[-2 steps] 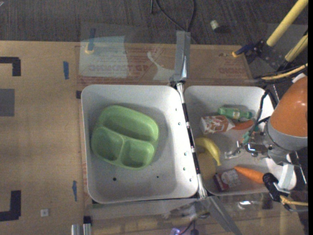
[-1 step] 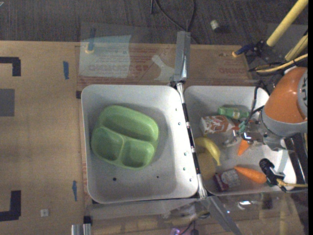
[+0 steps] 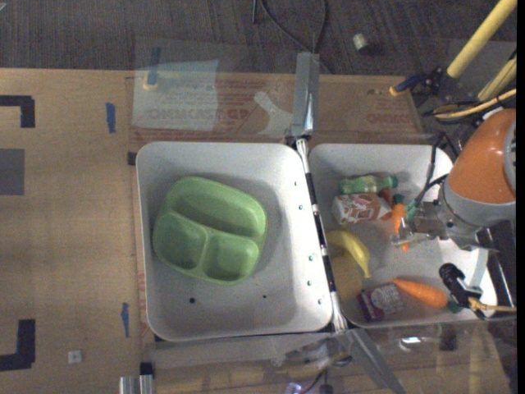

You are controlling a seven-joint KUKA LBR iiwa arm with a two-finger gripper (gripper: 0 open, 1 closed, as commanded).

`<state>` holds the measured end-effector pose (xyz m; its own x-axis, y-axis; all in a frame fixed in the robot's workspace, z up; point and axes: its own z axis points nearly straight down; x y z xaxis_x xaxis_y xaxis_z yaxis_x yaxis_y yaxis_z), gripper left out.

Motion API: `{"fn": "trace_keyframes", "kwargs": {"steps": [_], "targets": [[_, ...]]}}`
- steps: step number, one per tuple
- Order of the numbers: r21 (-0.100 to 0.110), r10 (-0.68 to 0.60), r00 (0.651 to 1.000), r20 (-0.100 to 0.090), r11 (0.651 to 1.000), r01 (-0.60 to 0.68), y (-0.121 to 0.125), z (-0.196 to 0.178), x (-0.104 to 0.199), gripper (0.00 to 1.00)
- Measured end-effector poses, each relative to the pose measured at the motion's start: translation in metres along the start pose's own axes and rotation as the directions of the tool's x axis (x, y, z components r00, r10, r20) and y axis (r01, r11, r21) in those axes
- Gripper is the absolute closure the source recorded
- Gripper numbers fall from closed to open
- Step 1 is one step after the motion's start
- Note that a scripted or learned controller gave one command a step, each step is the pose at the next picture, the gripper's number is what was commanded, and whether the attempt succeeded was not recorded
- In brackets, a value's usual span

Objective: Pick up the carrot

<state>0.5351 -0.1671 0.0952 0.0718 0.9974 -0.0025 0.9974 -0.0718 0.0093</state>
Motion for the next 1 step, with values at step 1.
{"fn": "trace_keyframes", "kwargs": {"steps": [1], "targets": [[0.013, -0.063, 0.998, -0.004, 0.998, 0.063, -0.0553, -0.081, 0.0385, 1.0]]}}
